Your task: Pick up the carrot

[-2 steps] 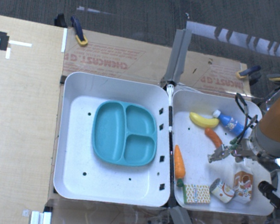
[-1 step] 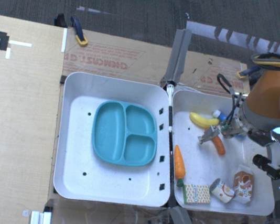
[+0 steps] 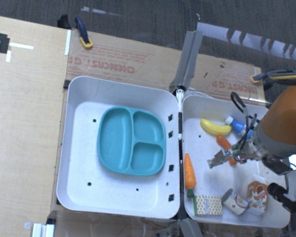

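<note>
Camera view, from my remote seat: two white bins sit side by side on the wooden surface [image 3: 12, 120]. The left bin [image 3: 69, 186] holds a teal three-compartment plate [image 3: 132, 140], lying flat near the bin's middle. The right bin [image 3: 266, 216] holds the clutter.

The carrot [image 3: 189, 173] lies in the right bin against its left wall, orange body running roughly top to bottom, green end toward the near side. Nothing is touching it. Just below it, near the bin's front edge, sits a small patterned green-edged packet [image 3: 207, 205]. To the right of that there is a tipped white cup [image 3: 235, 203] and a white-and-brown carton [image 3: 257, 196], the two just beside each other.

At the far side of the right bin there is a yellow banana [image 3: 215, 127], with a blue-and-white item [image 3: 237, 125] just behind it and a small orange-red piece [image 3: 223, 142] just below the banana.

The arm comes in from the right, orange band over the bin's right part. The gripper [image 3: 224, 157] is low in the bin's middle, pointing left, near the orange-red piece and well apart from the carrot. The fingers look spread slightly, with nothing between them that I can make out.

Behind the bins there is a cardboard sheet [image 3: 129, 61] and a blue-and-yellow clamp [image 3: 83, 33].
</note>
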You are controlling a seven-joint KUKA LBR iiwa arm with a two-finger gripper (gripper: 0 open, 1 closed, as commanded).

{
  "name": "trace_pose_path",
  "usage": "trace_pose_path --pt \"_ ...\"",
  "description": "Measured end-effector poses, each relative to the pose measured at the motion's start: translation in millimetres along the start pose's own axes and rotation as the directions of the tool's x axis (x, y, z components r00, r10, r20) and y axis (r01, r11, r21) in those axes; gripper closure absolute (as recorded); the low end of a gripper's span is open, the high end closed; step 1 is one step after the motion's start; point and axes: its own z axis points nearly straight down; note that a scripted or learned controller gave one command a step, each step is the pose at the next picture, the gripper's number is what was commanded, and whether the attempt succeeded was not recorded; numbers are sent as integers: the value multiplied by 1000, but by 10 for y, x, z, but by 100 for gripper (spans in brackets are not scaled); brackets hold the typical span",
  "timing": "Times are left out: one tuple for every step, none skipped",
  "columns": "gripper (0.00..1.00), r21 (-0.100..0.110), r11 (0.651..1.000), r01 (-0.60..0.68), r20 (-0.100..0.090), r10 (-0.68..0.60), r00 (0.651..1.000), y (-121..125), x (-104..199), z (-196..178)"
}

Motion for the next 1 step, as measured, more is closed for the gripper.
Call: trace_pose_path --pt "0 0 991 -136 0 136 991 -240 119 -519"
